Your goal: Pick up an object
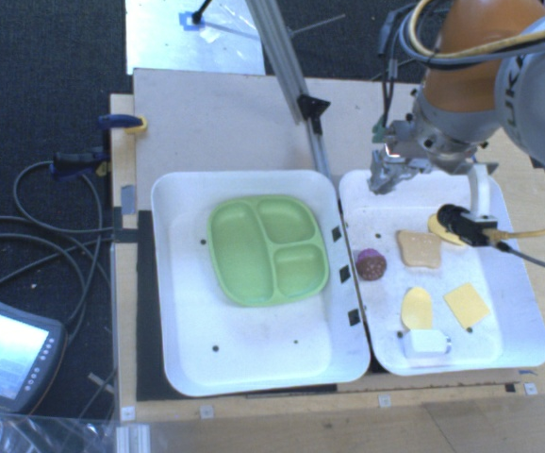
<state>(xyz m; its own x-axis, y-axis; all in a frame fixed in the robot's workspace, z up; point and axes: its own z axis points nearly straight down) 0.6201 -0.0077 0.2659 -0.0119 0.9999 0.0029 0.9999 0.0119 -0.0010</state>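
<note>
Hanging at the upper right of the frame, the gripper (386,179) is hovering over the top left corner of the right bin (527,343), and nothing is showing between its tips; whether it is parted or closed I cannot tell from this slanted view. No object is sitting directly beneath it, so the pick is not yet under way. The candidates are lying lower in that bin: a dark round piece (371,265) near the bin's left wall, a tan toast-like slice (420,249) just to its right, a yellow oval piece (417,308) and a yellow square slice (466,305) lower down, a small white block (427,342) near the bottom rim, and a yellow item (439,225) partly hidden behind a black fitting on the arm. The left bin (188,347) is holding a green divided tray (268,250), which looks too broad to be a sensible target. To do this well, I would judge the round piece or the toast slice the closest choices: the arm should be travelling down-frame, centring above one item, and descending straight. The flat slices are probably lying flush on the floor and could slip out, so the thicker round piece looks the safer grab.
</note>
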